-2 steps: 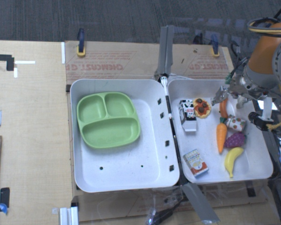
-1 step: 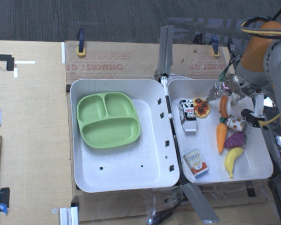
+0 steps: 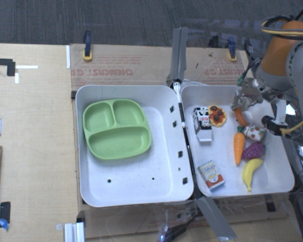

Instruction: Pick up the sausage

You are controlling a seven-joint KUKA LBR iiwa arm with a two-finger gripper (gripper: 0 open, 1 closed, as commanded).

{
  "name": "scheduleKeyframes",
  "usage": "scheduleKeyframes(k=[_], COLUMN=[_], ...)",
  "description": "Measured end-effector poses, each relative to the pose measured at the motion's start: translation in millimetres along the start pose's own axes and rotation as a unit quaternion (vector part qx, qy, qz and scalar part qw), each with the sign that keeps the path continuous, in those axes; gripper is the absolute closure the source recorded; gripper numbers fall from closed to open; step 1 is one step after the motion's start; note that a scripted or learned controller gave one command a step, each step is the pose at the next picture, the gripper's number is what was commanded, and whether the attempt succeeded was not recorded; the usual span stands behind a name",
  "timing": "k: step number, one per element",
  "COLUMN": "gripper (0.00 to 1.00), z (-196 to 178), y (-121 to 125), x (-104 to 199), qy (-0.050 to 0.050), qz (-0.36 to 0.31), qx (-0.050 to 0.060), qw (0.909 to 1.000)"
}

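Pale wooden bench (image 3: pixel 30 135) bears two white bins (image 3: pixel 136 190) before dark floor (image 3: pixel 116 9)

Even, fairly bright overhead light fills the scene, and the two white bins (image 3: pixel 134 195) come out almost washed pale, with soft grey shading along their inner walls. The green divided plate (image 3: pixel 117 129) casts only a faint shadow. The dark floor (image 3: pixel 116 9) at the top looks grainy. The whole picture is slightly soft, and the arm (image 3: pixel 288 44) at the right edge looks blurred.
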State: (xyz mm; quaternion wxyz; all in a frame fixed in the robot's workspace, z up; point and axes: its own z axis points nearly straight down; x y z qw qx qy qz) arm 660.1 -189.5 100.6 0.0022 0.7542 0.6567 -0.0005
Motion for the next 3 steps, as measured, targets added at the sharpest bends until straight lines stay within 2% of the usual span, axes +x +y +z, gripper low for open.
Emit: scheduleKeyframes(k=[1,2,3], gripper=[1.00,1.00,1.00], z=[9,7,-96], y=[-37,-53,-71], x=[-26,-21,51], qy=[0.002,0.002,0.002], qz=[-0.042,-0.077,-0.170], qx=[0.001,0.002,0.001], qw=[0.9991,0.9970,0.9854])
